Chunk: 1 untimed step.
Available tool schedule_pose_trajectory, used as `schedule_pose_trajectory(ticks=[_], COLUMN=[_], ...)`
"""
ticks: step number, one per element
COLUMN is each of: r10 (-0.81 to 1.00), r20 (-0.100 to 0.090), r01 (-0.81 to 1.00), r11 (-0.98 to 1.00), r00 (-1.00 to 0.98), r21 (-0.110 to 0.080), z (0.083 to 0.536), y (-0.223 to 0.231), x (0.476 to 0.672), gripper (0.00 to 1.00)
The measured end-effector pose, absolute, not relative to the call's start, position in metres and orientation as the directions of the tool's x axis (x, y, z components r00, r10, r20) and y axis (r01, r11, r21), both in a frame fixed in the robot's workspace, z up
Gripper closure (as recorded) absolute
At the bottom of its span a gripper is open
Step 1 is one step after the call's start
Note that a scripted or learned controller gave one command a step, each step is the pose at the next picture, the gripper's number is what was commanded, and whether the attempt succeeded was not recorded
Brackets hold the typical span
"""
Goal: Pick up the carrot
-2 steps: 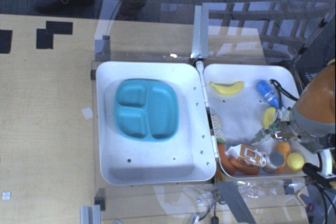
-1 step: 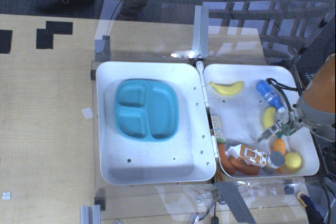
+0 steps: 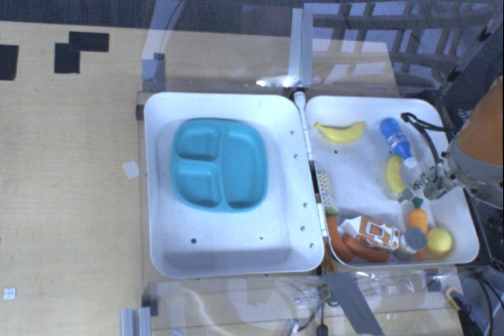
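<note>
Here the carrot (image 3: 418, 219) lies in the right bin (image 3: 358, 179), near its front right corner, orange body pointing forward and its green top turned toward the end effector (image 3: 426, 186), which hovers just behind that top; the view is too coarse to show how wide it is set, so I cannot tell. To do this step well, I judge the arm should descend straight onto the carrot's orange middle, not its leafy end, with the closing direction set across the narrow body. Crowding is the difficulty: a yellow lemon (image 3: 439, 241) sits just beside the carrot on the right, a grey round lid-like object (image 3: 410, 239) touches or nearly touches it on the left, and the bin wall is close, so a slow, vertical approach and a lift straight up would keep the neighbours from being dragged along. By count, there are two white bins on the desk: the left bin (image 3: 165, 240) holds one blue divided plate (image 3: 220, 164), and the right one holds one carrot, one lemon, two bananas (one (image 3: 340, 131) at the back, one (image 3: 394, 175) near the middle), one blue bottle (image 3: 395, 138), one small carton (image 3: 376, 232), and one reddish sausage-like item (image 3: 356, 248) along the front edge.
</note>
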<state>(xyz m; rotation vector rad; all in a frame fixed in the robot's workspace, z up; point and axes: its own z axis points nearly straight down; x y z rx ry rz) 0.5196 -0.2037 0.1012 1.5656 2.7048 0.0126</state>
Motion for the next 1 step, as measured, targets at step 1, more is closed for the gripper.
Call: schedule_pose_trajectory(ticks=[1], r10=[0.898], r20=[-0.005], r01=[0.898], r11=[0.44], r00=[-0.44], r21=[0.007], z=[0.211], y=[-0.1405], x=[0.5145], gripper=[1.0])
